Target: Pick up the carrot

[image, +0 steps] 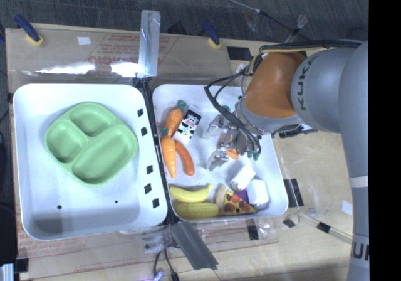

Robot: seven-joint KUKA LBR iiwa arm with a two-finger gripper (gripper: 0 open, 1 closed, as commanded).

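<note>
Two carrots lie at the left side of the right bin. One carrot has a green top and points up toward the back. The other carrot lies just below it, next to the bin's left wall. A shorter orange-red piece rests against it. My gripper hangs over the middle of the right bin, to the right of the carrots and apart from them. Its two silver fingers stand spread and open. A small orange bit shows near the gripper's base; I cannot tell what it is.
A black-and-white box lies between the upper carrot and the gripper. Along the right bin's front lie a banana, corn, a pizza slice, a white cylinder and a purple-white item. The left bin holds a green divided plate.
</note>
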